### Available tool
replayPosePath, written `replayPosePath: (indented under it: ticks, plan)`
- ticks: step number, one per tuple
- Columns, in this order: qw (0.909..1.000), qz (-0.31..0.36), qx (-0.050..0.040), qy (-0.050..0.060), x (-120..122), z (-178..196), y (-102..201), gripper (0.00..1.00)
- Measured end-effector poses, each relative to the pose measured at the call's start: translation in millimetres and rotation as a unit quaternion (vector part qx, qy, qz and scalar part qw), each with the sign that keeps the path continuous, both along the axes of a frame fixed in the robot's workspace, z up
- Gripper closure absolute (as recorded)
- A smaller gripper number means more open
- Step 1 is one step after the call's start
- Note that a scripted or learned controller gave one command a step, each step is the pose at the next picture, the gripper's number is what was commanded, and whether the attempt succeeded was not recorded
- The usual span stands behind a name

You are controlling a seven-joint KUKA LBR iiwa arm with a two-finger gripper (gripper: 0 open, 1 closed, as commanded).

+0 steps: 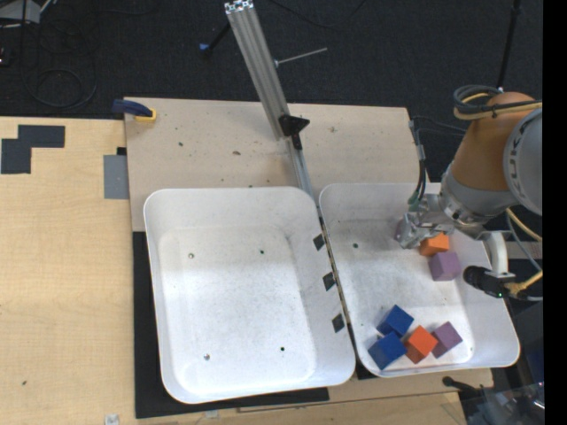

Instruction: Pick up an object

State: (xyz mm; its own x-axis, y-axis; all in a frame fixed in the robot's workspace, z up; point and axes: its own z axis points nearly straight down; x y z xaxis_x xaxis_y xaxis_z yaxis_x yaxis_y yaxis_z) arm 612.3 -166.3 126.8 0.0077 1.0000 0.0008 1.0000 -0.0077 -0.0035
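white bins on wooden bench

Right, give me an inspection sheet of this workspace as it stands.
Surface: wooden bench bearing left bin and right bin, side by side.
Job's things: in the right bin, orange block and purple block by the gripper; near the front, two blue blocks, another orange block, another purple block.
Clutter: blue-and-yellow clamp at the bench's far left corner.
Grippers: gripper low over the right bin, beside the orange block.
Cables: loops on the dark floor; yellow cable on the arm.
Surroundings: slanted metal rail.
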Motion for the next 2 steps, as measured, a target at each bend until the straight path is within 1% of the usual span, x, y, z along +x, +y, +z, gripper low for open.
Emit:
replayPosePath:
  ticks: [1, 2]
  plan:
    - [1.0, 0.0, -0.0012, -0.004, 4.7, 61.5, -6.7, 1.0]
    - [1.0, 0.005, -0.0011, -0.004, 5.6, 115.0, -7.9, 1.0]
